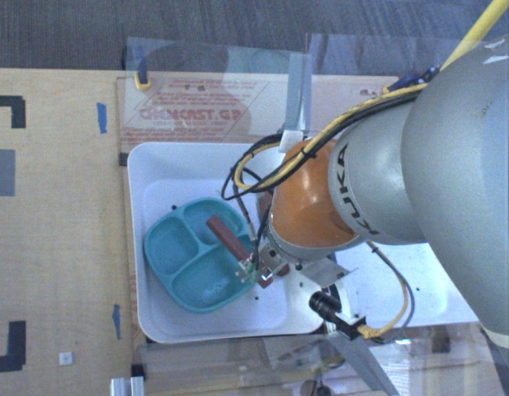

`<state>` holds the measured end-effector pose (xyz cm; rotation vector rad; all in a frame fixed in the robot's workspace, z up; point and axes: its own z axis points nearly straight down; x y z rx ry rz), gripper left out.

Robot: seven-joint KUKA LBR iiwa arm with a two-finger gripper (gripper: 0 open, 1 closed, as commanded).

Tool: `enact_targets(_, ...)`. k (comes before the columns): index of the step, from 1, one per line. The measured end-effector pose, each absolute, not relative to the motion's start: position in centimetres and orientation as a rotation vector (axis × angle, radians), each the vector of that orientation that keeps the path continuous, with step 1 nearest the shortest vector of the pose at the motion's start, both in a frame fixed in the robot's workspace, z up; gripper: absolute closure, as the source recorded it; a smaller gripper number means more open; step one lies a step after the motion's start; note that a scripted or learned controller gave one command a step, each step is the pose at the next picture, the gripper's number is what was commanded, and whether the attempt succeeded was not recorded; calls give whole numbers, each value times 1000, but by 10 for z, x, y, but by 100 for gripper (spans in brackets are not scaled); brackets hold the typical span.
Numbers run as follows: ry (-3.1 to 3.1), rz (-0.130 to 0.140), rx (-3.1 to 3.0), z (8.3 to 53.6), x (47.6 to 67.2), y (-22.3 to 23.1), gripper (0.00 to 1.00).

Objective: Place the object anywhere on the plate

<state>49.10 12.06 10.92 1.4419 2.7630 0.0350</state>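
Wooden bench point(56, 221) holds a white bin point(147, 188) with a teal divided plate point(188, 258); gripper point(258, 272) sits at the plate's edge, finger state cannot tell, and the brown stick-like object point(227, 235) just beside it lies on the plate, so placing looks done.

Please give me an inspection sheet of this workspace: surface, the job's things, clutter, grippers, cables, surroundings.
Surface: wooden bench bearing a white bin.
Job's things: teal divided plate lies in the bin; a reddish-brown stick-like object rests tilted across the plate's right part.
Clutter: nothing seen.
Grippers: gripper at the plate's right rim, near the object's lower end; state of the jaws cannot be told.
Cables: black and yellow cables loop around the orange wrist band.
Surroundings: blue tape marks and black markings on the bench; grey floor above.
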Motion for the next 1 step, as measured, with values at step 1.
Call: enact_targets(1,2776,35,1436,107,488,125,0)
